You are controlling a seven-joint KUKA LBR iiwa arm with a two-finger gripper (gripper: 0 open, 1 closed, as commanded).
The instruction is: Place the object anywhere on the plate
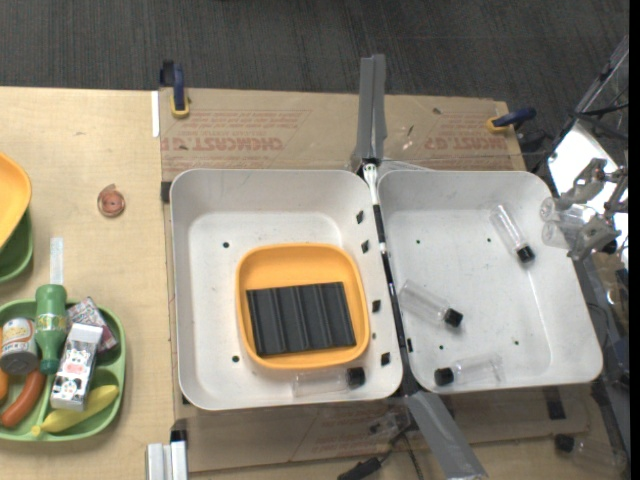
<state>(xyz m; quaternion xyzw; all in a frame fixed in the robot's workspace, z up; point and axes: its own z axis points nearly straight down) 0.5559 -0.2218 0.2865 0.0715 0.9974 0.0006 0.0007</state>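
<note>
An orange square plate (300, 260) sits in the left bin (200, 268) with a black ribbed slab (300, 318) lying on it. A clear tube with a black cap (353, 377) rests just off the plate's front edge, on the bin floor. Three more clear black-capped tubes lie in the right bin (560, 353): one at the back right (510, 233), one in the middle (432, 306), one at the front (468, 373). My gripper (588, 208) hovers at the right bin's right rim, beside a clear shape (558, 216); whether it holds it is unclear.
A green tray of toy food (60, 368) and a stack of yellow and green dishes (10, 218) stand on the wooden bench at the left. A small pink disc (111, 202) lies near them. Clamps (177, 88) hold the cardboard behind the bins.
</note>
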